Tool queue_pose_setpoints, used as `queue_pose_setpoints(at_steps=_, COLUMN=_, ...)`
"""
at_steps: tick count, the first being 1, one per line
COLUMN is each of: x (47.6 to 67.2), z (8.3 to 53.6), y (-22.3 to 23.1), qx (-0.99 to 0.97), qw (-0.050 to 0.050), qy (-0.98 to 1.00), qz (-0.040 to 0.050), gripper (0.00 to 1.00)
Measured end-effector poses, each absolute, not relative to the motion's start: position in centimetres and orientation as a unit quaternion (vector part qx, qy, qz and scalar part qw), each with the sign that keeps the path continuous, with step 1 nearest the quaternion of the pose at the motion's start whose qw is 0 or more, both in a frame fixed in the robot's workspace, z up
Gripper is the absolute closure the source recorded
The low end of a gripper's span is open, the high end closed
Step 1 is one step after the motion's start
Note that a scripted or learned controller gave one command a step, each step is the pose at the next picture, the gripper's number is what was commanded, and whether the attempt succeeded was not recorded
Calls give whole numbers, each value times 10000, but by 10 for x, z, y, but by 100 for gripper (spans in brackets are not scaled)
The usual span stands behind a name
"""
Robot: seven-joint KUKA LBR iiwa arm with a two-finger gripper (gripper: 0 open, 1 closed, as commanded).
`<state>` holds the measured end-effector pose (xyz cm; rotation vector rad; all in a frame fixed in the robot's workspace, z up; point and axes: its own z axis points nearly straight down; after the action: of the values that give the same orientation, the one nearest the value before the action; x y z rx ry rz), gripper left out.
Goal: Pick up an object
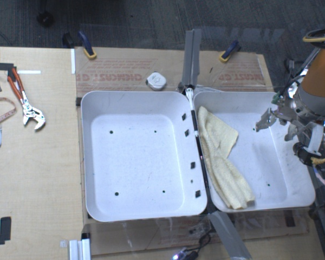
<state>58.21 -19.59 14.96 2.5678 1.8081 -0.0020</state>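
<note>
The gripper (272,119) hangs over the right-hand bin (281,194), near that bin's far right corner, and I cannot tell how it is set — from here it reads as a tangle of grey metal and cable under the orange band of the arm (317,80). Nothing shows in its grasp. The only thing there to pick is a cream towel (222,164), lying crumpled along the same bin's left wall, running from near the far edge down to the near corner; it sits well apart from the gripper, with a stretch of bare white floor between them. So, as I judge it, the task is hardly begun: the towel is flat in the bin, not lifted, and what is left is the whole of it — getting across to the cloth, coming down on a fold, closing and raising. To the left of the right-hand bin, sharing the middle divider, is the left bin (92,161), white and speckled. Both sit on a brown cardboard sheet (124,75) held by blue and yellow clamps (86,46) at its far edge, and a small round white tape measure (156,80) lies on the cardboard just beyond the left bin. Further left is a pale wooden bench top (38,172) with red-handled pliers (23,99) on it. Beyond the bench the floor is dark carpet (151,10).
</note>
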Motion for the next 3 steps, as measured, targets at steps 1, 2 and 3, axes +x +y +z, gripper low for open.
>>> queue_pose_setpoints(at_steps=1, x=599, z=187, y=-175, qx=8700, qw=2, qy=4931, qz=-11, gripper=0)
queue_pose_setpoints(at_steps=2, x=630, z=169, y=-213, qx=8786, qw=-1, qy=4776, qz=-17, gripper=0)
queue_pose_setpoints(at_steps=3, x=594, z=166, y=-204, qx=8884, qw=-3, qy=4590, qz=-18, gripper=0)
